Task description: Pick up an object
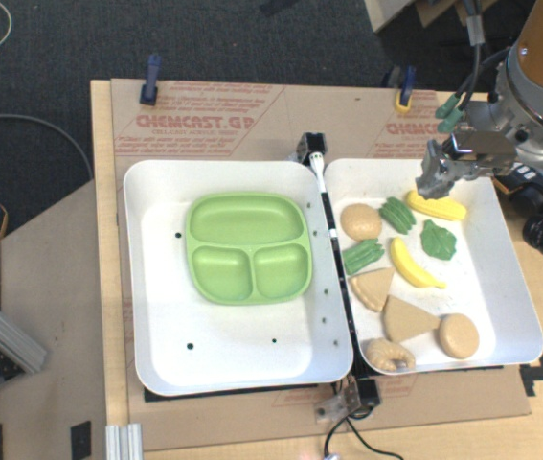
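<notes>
On my screen the left bin (156, 286) holds a green divided tray (249, 247). The right bin (510, 286) carries toy food, including a yellow banana (413, 264) mid-bin and a second banana (441, 207) at the far side. The gripper (434, 188) sits right on that far banana; jaw state I cannot tell. I judge nothing lifted yet, so the pick remains.

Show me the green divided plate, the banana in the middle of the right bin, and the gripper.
green divided plate (249, 247), camera view, centre ridge.
banana (413, 264), camera view, mid-body.
gripper (434, 186), camera view, between fingertips.
</notes>
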`<action>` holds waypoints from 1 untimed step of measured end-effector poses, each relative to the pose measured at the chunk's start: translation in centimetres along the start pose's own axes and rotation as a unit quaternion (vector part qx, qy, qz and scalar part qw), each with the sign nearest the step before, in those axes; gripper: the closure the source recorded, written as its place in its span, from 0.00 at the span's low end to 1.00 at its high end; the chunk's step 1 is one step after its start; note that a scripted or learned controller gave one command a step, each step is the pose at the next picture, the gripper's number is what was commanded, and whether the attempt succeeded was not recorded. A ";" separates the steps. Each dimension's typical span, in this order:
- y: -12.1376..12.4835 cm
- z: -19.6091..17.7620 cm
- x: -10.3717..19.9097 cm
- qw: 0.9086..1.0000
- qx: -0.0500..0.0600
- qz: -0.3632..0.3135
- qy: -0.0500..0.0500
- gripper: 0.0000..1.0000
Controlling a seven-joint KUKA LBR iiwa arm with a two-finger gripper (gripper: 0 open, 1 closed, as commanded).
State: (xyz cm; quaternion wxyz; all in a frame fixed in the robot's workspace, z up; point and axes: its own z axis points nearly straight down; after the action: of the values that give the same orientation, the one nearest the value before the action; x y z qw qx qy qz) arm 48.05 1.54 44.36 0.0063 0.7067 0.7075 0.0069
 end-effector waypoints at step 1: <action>-0.1 2.9 -2.0 1.000 0.010 0.002 -0.001 1.00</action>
State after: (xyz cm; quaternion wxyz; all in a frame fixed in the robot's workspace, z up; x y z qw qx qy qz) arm 47.99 -0.43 41.45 -0.0007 0.7080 0.7063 -0.0009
